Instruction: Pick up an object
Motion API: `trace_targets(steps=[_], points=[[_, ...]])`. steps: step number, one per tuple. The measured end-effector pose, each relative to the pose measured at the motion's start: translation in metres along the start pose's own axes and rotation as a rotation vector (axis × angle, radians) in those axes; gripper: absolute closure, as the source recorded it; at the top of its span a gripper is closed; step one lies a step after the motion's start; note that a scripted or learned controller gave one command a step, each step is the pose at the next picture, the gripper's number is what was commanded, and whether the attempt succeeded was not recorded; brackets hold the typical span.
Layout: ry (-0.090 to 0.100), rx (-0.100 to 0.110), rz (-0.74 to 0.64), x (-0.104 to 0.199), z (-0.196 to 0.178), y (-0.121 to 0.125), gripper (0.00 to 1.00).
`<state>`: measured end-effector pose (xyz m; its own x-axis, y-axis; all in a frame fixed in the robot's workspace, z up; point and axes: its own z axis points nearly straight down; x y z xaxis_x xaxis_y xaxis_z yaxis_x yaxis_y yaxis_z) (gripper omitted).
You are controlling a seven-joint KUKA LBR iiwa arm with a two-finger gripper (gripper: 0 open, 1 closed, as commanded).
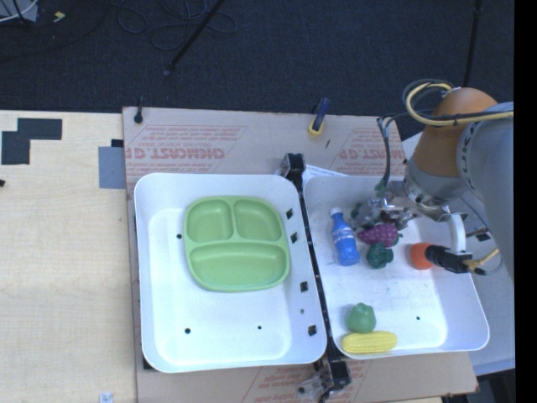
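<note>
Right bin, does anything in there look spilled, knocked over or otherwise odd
Only the blue bottle in the right bin looks off: it lies on its side rather than upright. The corn cob and green toy rest near the front edge, nothing spilled.

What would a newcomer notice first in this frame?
Probably the green divided plate lying alone in the left bin. Next, the toy food scattered in the right bin: a blue bottle, purple grapes, an orange piece and a corn cob at the near edge. The hand sits over the grapes.
</note>
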<state>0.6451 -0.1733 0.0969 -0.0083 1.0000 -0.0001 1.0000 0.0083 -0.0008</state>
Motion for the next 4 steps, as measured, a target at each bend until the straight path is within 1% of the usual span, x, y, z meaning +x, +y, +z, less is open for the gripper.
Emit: trace_targets(steps=[1, 2, 3, 4], points=[[0.002, 0.004, -0.001, 0.001, 0.003, -0.001, 1.0], [0.002, 0.008, 0.007, 0.005, -0.031, -0.003, 1.0], [0.001, 0.003, 0.007, 0.008, -0.065, 0.0, 1.0], [0.001, 0.005, 0.008, 0.012, -0.105, -0.002, 1.0]])
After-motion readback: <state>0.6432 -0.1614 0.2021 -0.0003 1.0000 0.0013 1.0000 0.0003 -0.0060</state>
